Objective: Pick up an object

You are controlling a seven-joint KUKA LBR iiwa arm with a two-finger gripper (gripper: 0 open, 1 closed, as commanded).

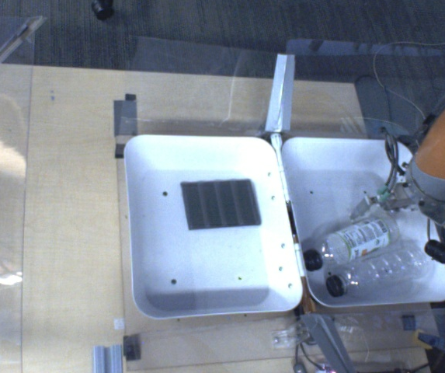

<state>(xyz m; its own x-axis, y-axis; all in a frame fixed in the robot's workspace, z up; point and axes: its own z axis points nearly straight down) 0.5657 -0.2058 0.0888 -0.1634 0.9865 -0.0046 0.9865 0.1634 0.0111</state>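
- Two clear plastic bottles lie in the right bin [315,173]: the labelled bottle [354,241] and, nearer, the bare bottle [377,274], touching side by side.
- The gripper [389,196] hangs just beyond them; its state I cannot tell.
- Best to descend on the labelled bottle's middle, straddling it across its width.

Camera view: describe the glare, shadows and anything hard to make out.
Camera view: glare streaks the clear panel on the left; the left bin has a soft shadow along its near wall; two clear bottles in the right bin blend into the white floor, mainly their black caps and one label standing out; the gripper is small and blurred.
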